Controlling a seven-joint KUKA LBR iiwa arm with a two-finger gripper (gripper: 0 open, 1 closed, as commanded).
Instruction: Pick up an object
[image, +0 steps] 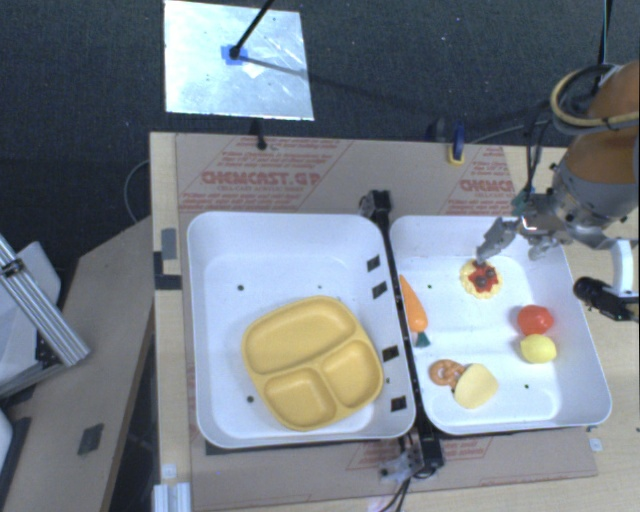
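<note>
Camera view, from above at a slant: gripper (489, 258) low over the right bin (580, 400), near its far edge, tip right at a small round toy pizza (481, 279) with red topping; open or closed, cannot tell. In the same bin: toy carrot (413, 306) along the left wall, red tomato (535, 319) just above a yellow lemon (538, 349), pretzel (445, 373) touching a pale yellow wedge (477, 386) near the front. In the left bin (215, 300): yellow three-compartment tray (312, 361), tilted, toward the front right. Behind the bins: printed cardboard sheet (262, 178) and a shiny metal plate (236, 62).
</note>
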